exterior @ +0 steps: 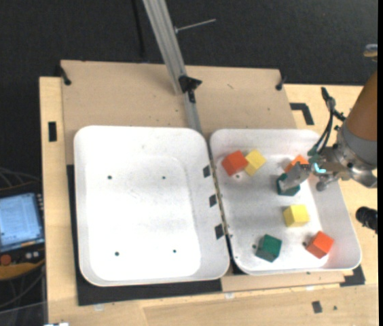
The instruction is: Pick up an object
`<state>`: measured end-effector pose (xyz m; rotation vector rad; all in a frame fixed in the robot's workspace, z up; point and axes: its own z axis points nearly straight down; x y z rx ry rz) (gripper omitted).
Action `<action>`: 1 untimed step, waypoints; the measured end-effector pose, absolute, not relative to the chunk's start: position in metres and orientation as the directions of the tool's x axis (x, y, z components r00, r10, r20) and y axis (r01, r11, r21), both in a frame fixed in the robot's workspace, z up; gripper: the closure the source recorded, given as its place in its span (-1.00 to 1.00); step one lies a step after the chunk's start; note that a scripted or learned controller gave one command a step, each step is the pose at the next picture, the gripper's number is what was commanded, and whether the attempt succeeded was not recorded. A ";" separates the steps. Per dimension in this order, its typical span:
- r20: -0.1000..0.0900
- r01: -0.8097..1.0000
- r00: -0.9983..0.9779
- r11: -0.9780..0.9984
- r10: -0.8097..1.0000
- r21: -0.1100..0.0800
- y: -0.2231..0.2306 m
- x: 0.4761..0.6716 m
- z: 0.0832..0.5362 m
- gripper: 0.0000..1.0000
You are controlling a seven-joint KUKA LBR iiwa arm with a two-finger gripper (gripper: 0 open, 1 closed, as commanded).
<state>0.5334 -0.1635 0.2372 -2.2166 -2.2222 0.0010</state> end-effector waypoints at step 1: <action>0.001 1.000 -0.001 0.001 1.000 0.002 -0.163 0.534 0.239 -1.00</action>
